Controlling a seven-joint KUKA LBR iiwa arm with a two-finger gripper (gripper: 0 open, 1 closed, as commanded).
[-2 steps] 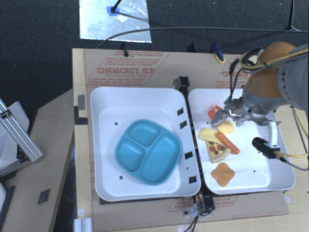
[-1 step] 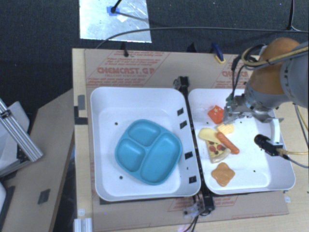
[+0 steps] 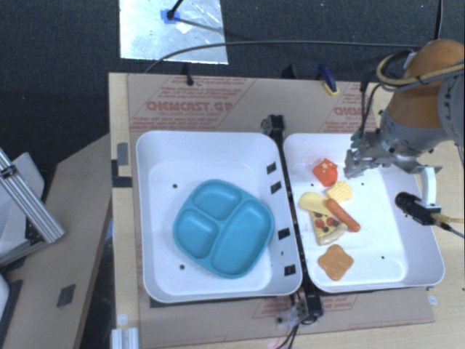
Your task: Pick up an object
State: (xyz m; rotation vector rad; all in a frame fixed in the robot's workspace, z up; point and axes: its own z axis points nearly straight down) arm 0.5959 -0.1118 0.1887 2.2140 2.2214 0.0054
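The right bin (image 3: 407, 267) holds several toy foods. A red piece (image 3: 325, 171) lies at the back, with a ridged yellow chip (image 3: 339, 192) just in front of it. Below them sit a pale yellow piece (image 3: 311, 201), a hot dog (image 3: 342, 215), a pizza slice (image 3: 328, 229) and a brown cookie (image 3: 336, 262). My gripper (image 3: 354, 167) hangs over the back of this bin, just right of the red piece and above the chip. Nothing shows between its tips.
The left bin (image 3: 167, 158) carries a blue divided plate (image 3: 223, 227). A black divider with clips (image 3: 285, 202) runs between the bins. The arm's wrist and orange band (image 3: 429, 64) loom over the right bin's back right corner, with a black attachment (image 3: 413, 206) beside it.
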